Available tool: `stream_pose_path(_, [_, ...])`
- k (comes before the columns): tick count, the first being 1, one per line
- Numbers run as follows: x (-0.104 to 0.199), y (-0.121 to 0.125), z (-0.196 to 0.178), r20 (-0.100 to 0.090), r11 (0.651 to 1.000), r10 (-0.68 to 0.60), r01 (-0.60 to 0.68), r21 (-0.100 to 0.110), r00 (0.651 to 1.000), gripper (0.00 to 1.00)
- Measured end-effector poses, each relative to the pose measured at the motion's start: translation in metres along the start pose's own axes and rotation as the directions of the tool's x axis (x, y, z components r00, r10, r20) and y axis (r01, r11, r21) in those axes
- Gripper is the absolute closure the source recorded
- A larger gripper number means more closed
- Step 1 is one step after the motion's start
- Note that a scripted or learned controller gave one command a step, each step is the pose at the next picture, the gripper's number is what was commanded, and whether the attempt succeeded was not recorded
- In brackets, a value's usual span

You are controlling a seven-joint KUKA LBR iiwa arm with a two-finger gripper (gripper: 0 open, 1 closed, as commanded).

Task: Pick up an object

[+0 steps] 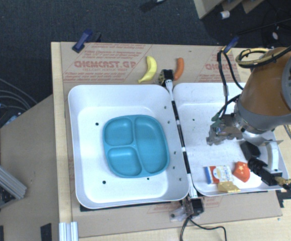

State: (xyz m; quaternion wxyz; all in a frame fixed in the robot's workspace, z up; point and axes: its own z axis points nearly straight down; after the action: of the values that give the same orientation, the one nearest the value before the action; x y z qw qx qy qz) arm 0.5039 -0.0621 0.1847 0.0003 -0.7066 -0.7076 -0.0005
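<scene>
While the gripper hovers, the tomato lies near — apart.

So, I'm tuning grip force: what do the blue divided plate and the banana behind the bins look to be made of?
The blue divided plate looks like moulded plastic: one even colour, soft sheen, rounded compartment ridges. The banana is probably a plastic toy, going by its uniform bright yellow and smooth skin, though it is too small to be sure.

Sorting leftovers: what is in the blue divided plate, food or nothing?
Nothing. The blue divided plate sits in the left bin with all three compartments showing bare.
</scene>
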Motion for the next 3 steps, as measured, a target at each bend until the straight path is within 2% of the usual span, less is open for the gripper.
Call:
stream_pose_path(1, [0.073, 0.057, 0.0, 0.0, 1.0, 0.0, 0.0, 0.0, 1.0, 1.0])
stream_pose_path(2, [0.123, 0.125, -0.054, 0.001, 1.0, -0.001, 0.001, -0.001, 1.0, 1.0])
stream_pose_path(3, [0.066, 0.147, -0.065, 0.003, 1.0, 0.002, -0.002, -0.002, 1.0, 1.0])
